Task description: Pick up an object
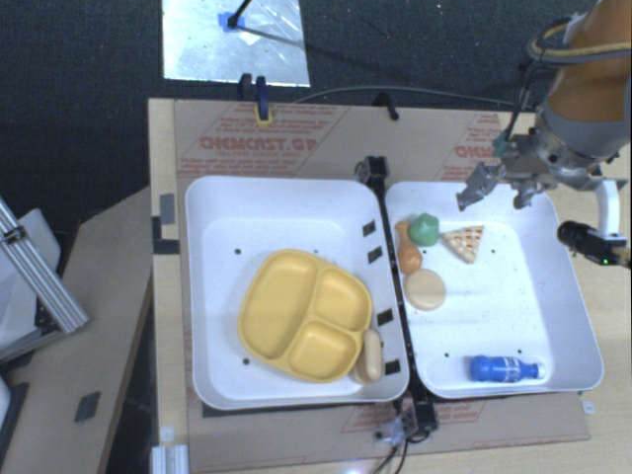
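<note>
Evidently we held our hand (502,191) spread wide and empty above the right bin's (568,304) far edge, poised to descend; the pizza slice (464,242) lay just below it.

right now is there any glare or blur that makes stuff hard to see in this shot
In the camera view, the foil sheet above the bench glares nearly white; the white bins are bright and wash out low-contrast detail; the arm casts no strong shadow; the hand is soft at its edges; the blue bottle and yellow tray read sharp enough.
</note>
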{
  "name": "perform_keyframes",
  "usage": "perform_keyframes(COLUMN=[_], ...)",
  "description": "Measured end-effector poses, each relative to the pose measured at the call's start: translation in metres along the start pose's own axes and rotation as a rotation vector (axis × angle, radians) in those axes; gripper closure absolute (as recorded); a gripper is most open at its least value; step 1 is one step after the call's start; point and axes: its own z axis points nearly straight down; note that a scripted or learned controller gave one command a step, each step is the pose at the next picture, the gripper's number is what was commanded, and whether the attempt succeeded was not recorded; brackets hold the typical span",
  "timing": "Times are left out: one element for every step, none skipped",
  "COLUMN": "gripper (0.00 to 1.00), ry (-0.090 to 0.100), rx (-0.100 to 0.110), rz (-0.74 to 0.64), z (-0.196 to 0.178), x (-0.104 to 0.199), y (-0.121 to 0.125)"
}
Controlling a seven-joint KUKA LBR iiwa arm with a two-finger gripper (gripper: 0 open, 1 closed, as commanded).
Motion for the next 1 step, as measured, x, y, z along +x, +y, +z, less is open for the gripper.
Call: perform_keyframes(gripper=[0.0], ry=[-0.001], rx=[-0.011], rz=[-0.002], z=[-0.0066], x=[0.0003], y=[0.0018])
